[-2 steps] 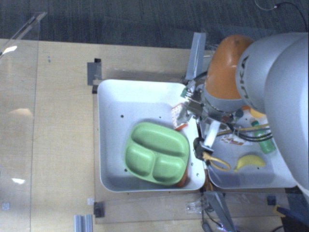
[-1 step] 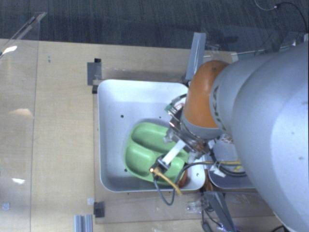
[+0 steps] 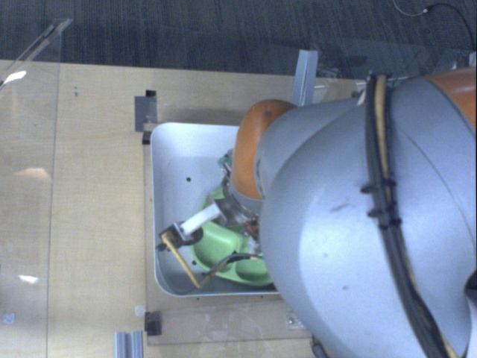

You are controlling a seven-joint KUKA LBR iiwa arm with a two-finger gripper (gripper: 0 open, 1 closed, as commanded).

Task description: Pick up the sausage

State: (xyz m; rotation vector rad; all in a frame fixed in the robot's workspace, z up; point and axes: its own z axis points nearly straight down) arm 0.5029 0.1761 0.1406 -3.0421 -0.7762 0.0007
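My gripper [image 3: 237, 213] is low inside the left white bin [image 3: 173, 155], under the orange wrist band [image 3: 253, 144]. It sits right over a pale green rounded object [image 3: 218, 245] in the bin's near half. A second green piece [image 3: 250, 271] lies beside it by the near wall. Small green bits [image 3: 224, 159] peek out at the wrist's left edge. The bulky grey arm [image 3: 358, 222] covers the bin's right part and whatever lies beneath the gripper.
The bin's far-left floor is bare white. A wooden bench [image 3: 89, 200] surrounds the bin, with black corner clamps [image 3: 150, 104] and a metal bracket [image 3: 304, 77] at the back. The arm hides the right side of the scene.
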